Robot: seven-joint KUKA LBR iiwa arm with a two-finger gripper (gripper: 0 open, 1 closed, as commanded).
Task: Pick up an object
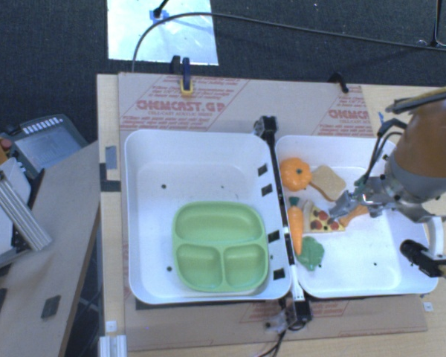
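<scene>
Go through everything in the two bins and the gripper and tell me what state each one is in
Green tray: flat in the left bin, compartments bare.
Orange pumpkin: resting in the right bin, by the divider.
Bread slice: lying flat beside the pumpkin.
Carrot: lying along the divider.
Green leafy piece: at the carrot's near end.
Pizza slice: flat, at the gripper's tip.
Gripper: low over the pizza slice.

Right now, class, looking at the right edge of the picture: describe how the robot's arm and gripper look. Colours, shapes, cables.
The arm is bulky and rounded, with a broad orange band above a grey wrist section. A thin dark cable loops along its left side. The gripper is a small grey metal assembly that narrows toward its tip over the right bin.
</scene>
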